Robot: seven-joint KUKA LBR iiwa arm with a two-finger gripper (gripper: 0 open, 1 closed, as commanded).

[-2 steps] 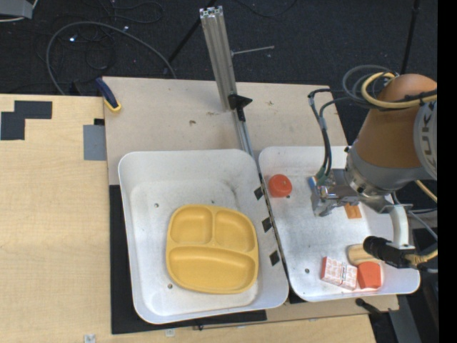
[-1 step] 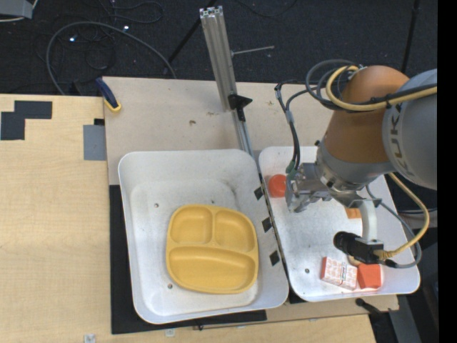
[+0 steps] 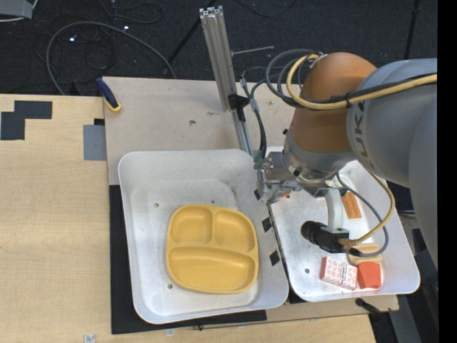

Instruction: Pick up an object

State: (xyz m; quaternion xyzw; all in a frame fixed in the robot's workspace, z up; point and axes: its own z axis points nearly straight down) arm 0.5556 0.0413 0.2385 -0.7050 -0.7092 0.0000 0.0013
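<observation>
The gripper (image 3: 275,186) hung near frame centre; open or closed, I could not tell. Nothing looked picked yet: yellow plate (image 3: 212,249) and orange block (image 3: 368,275) lay apart from it.

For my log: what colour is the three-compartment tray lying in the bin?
The three-compartment tray is plain yellow, clear in the camera view.

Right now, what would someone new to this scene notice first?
The yellow divided plate lying flat in the left bin draws the eye first. Next comes the robot's orange band looming over the right bin, its end effector low near the bins' shared edge. An orange block sits in that bin's near corner.
</observation>
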